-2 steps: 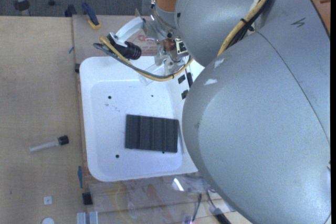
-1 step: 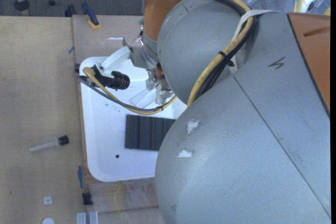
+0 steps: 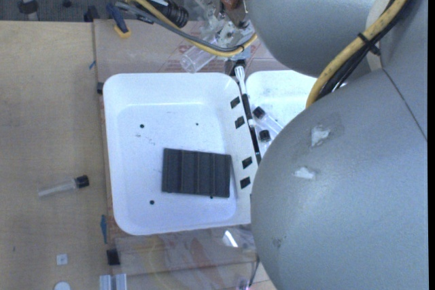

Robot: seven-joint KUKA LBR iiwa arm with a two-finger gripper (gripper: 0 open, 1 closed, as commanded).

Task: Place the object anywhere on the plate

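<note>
- Grey arm casing bulks across the right of the camera view, covering most of the right bin; its wrist end with the pincer sits at the top centre, above the far edge of the bins, amid yellow and black cables.
- Whether the pincer is clenched or released cannot be told; nothing is seen in its grasp.
- Dark ridged plate lies flat in the left bin, near its front right, well apart from the pincer.
- It is a rectangular slab, charcoal in colour, with parallel grooves running across its short side.
- Which thing is the object to be placed cannot be told; nothing rests on the plate.
- Small black tabs line the strip between the two bins.
- Outside the bins, on the wooden table at left, lies a small clear tube with a black cap.
</note>
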